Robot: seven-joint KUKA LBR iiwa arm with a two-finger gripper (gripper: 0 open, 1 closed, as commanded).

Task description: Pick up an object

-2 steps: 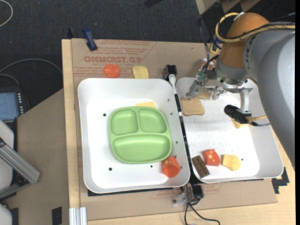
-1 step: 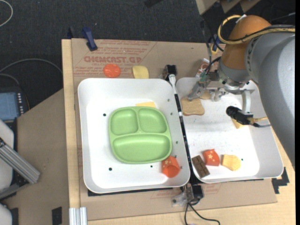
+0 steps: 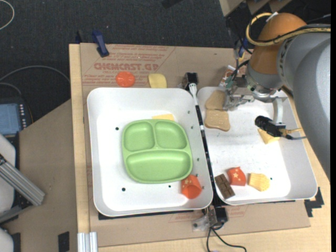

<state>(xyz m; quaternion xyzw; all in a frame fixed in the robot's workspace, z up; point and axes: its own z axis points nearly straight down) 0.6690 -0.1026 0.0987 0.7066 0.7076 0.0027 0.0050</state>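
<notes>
Smooth white bins (image 3: pixel 105 140) hold a glossy green divided plate (image 3: pixel 156 151), toast-shaped slices (image 3: pixel 217 121).

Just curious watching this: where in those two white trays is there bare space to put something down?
Right bin: bare middle, between the toast slice and the red piece. Its far end is crowded by the gripper. Left bin: strips around the green plate.
</notes>
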